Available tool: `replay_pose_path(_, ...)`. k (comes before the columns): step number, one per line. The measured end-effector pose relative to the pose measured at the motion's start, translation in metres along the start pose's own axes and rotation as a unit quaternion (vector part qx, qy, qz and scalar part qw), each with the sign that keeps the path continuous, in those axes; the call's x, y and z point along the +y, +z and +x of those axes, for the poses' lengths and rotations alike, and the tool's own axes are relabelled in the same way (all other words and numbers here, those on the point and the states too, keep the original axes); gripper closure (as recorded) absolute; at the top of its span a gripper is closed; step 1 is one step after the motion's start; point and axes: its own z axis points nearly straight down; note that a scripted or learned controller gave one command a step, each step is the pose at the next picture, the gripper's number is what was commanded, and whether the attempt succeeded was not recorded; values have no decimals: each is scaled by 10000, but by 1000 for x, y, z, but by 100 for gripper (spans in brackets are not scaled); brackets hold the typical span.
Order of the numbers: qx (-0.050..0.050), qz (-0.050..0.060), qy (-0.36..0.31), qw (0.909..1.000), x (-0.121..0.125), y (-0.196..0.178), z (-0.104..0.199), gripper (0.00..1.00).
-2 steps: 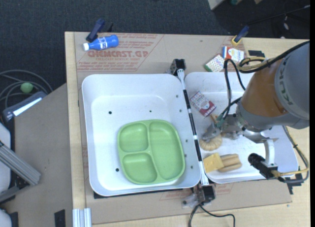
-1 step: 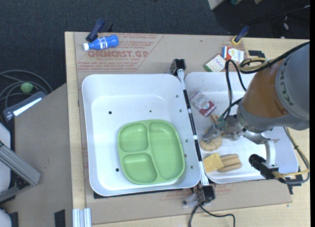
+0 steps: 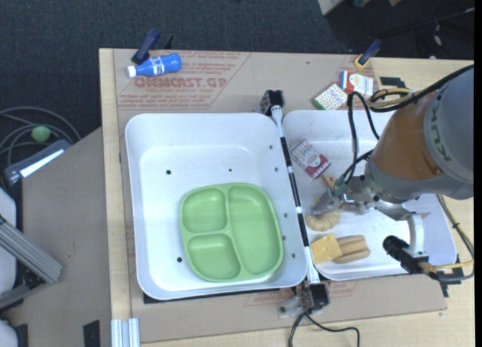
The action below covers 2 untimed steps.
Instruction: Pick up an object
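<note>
My gripper [image 3: 330,202] is low in the right bin [image 3: 422,263], near its left wall. Its tip sits just above a round tan cookie [image 3: 322,222] and seems to touch the cookie's upper edge. A red and white packet [image 3: 309,158] lies farther back in the same bin. Toward the bin's front edge there is a yellow block [image 3: 325,249], with a tan log-shaped piece [image 3: 352,247] right beside it. The arm's body hides the right half of this bin.
The left bin [image 3: 151,187] holds a green divided plate [image 3: 230,231]. A blue bottle [image 3: 156,65] and small cards [image 3: 331,97] lie on the bench behind the bins. Cables [image 3: 361,120] hang over the right bin's back.
</note>
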Motion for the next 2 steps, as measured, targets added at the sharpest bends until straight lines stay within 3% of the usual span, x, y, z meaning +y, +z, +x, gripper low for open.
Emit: replay_pose_path(2, -5, -12, -1, 10000, 6, -2, 1, 0)
